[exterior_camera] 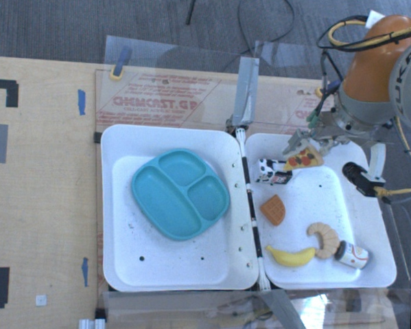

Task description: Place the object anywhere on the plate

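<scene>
Gripper [304,141] sits over the right bin's [385,269] far edge, fingers clamped on the pizza slice [303,158]. Plate [180,193] lies in the left bin [117,149]. Best to lift clear of the divider, then release over the plate's middle. Board [157,103] reads "CHEMCAST".

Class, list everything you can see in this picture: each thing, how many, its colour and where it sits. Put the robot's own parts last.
Bins: two, white, side by side on the bench.
Plate: one, blue, three compartments, in the left bin.
Pizza slice: one, red and yellow, back of the right bin, at the hand.
Toy cow: one, black and white, right bin, back left.
Waffle: one, orange, right bin, left of middle.
Croissant: one, tan, right bin, front.
Banana: one, yellow, right bin, front.
Small bottle: one, white, lying beside the croissant.
Arm: one, grey and orange.
Hand: one, above the pizza slice.
</scene>
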